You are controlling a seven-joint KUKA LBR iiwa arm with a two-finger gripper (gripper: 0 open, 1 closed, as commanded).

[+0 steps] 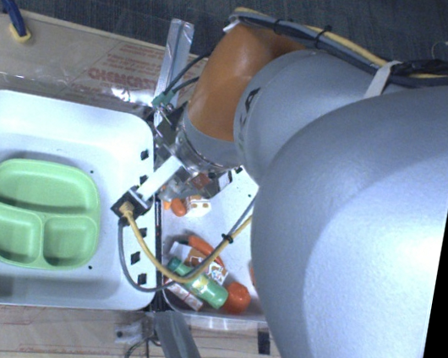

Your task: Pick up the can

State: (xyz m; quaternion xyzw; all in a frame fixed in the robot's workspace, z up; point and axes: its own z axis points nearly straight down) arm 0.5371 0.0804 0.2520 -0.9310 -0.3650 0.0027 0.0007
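The arm's large grey body and orange band cover most of the right bin [244,188]. My gripper [182,185] is low over that bin's left part, close to the divider between the bins. Just below it lie a small orange piece [177,206] and a small white piece [199,205]. Nearer the front, several items are piled together: a red and white pack [190,253], a green bottle with a yellow label [207,287] and an orange object [237,297]. A dark cylinder [183,299] under the bottle may be the can; it lies apart from the gripper.
The left bin [63,116] holds a green divided tray [42,213]. A yellow and black cable [139,246] loops from the gripper over the bins' shared edge. A blue and yellow clip [16,17] sits at the bench's far left corner.
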